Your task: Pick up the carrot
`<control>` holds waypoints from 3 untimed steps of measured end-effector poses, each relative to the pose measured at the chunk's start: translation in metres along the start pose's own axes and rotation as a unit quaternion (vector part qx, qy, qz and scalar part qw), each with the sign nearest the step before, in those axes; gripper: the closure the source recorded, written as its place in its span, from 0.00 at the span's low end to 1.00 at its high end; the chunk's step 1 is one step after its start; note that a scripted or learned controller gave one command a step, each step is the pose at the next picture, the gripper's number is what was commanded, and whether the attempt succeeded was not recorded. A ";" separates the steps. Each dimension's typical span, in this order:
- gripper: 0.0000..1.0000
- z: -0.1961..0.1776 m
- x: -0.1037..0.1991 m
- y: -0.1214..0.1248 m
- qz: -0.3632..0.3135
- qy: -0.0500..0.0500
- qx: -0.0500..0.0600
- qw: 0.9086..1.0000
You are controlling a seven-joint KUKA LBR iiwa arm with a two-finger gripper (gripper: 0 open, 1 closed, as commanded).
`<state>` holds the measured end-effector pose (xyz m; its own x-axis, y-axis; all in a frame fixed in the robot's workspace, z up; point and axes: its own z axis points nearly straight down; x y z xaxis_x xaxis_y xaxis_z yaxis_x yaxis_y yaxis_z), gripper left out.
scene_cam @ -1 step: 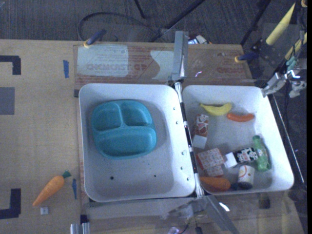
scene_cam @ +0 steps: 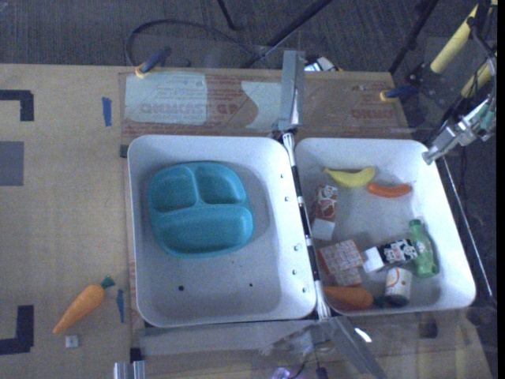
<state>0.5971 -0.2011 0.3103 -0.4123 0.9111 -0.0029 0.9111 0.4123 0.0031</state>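
Nothing looks picked up yet: a carrot (scene_cam: 80,307) lies on the bench outside the bins, far from the gripper (scene_cam: 435,149) across both bins, while a second carrot-like orange piece (scene_cam: 348,296) sits at the near wall of the right bin (scene_cam: 456,279), closer to the gripper and below it. Between them, the left bin (scene_cam: 205,302) holds a blue divided plate (scene_cam: 200,208). Any print on the small cartons is too blurred to read, and I cannot tell how the gripper's tip is set at the right bin's far corner.
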 end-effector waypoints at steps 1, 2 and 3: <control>0.00 -0.011 0.046 -0.013 -0.164 0.001 0.000 0.987; 0.00 0.066 0.088 0.002 -0.344 0.001 0.000 0.939; 0.00 -0.118 0.105 0.031 -0.175 0.000 -0.001 0.985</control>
<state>0.5817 -0.0923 0.4286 -0.7007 0.7134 -0.0045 0.7134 0.7007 0.0030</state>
